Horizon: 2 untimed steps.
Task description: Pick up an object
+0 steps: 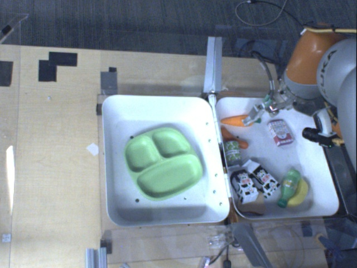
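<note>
Nearest, along the front of the right bin (329, 202), a green bottle (289, 187) is seen lying against a yellow banana (302, 191), and two black-and-white cartons (254, 184) are set side by side just to their left. Behind the cartons, a small green can (232, 152) is found close to the bin's left wall, with a red-orange item (234, 142) touching its far end. Further back, a small red and white packet (280, 132) lies on the bin floor; printing is visible on it but cannot be read. At the far end, an orange carrot (237, 120) is stretched out with its right tip directly at the end effector (261, 111). Whether the carrot is gripped cannot be told. Lettering is visible on the grey arm (334, 66), but too little of it is legible. Across the divider, a green three-compartment plate (163, 162) is held in the left bin (117, 149), both bins resting on the wooden surface (50, 149).
</note>
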Tool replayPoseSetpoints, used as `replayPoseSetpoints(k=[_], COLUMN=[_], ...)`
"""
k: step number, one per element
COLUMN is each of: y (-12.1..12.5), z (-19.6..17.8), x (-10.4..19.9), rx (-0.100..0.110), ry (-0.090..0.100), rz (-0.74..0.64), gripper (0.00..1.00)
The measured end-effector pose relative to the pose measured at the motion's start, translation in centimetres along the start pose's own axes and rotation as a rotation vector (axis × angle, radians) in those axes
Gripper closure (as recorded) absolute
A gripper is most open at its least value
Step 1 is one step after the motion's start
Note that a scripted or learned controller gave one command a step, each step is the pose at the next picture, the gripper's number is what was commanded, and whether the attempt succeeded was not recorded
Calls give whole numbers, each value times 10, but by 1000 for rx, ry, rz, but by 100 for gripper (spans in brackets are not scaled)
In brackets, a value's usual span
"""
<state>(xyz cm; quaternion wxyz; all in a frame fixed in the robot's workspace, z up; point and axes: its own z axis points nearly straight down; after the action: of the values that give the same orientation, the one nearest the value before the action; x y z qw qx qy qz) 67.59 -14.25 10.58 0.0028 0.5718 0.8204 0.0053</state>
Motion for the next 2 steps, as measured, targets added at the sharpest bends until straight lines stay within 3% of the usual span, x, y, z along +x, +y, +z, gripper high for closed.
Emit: replayPoseSetpoints(k=[1,2], y=[-1,2], z=[10,6], x=[13,22], rx=[10,13], ry=[-19,-7], rz=[-39,-51], gripper=[0,100])
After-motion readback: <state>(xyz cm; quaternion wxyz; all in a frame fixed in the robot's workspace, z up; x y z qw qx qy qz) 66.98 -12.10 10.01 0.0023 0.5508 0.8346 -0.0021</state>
